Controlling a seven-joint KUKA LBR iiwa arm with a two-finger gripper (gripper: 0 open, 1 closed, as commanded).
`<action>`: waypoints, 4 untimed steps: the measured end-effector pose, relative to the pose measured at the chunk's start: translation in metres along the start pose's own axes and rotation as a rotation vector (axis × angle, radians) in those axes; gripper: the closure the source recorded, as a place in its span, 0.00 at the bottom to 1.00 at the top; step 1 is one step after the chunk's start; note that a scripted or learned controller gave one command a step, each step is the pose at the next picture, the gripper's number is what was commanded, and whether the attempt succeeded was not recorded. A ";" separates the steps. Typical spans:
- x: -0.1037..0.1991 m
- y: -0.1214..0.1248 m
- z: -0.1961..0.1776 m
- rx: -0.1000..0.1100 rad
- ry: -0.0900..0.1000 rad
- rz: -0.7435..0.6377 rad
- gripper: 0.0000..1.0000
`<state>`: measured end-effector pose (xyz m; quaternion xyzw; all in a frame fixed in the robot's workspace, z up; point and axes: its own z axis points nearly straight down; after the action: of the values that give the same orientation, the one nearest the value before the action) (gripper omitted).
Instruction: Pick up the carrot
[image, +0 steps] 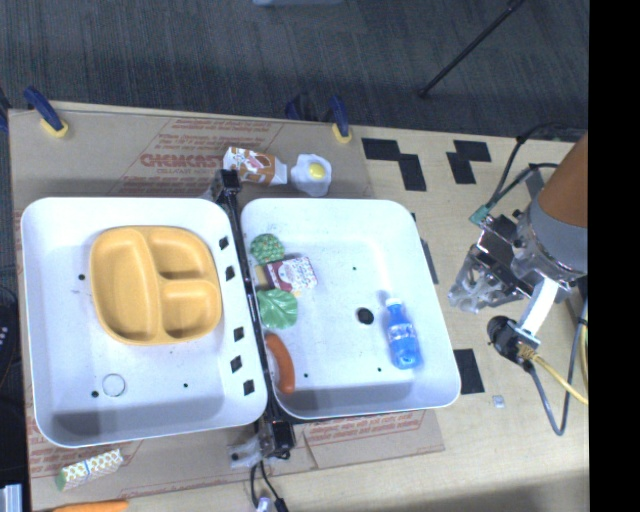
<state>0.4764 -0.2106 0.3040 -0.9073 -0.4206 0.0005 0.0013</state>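
Gripper (487, 290) hangs over the bench, right of both bins; whether it is apart or together cannot be told. One carrot (281, 363) lies in the right bin (420, 235) at its near-left corner. One blue bottle (401, 335) lies there too. One yellow tray (155, 283) sits in the left bin (50, 330). Red printing on the cardboard (180, 160) is not readable.
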 end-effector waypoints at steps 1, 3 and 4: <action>0.075 -0.061 0.079 0.004 -0.001 0.172 1.00; 0.015 -0.012 0.026 0.001 0.000 0.172 1.00; 0.064 -0.054 0.033 0.005 -0.001 0.659 1.00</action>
<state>0.4764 -0.1268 0.2710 -0.9945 -0.1045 0.0024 0.0028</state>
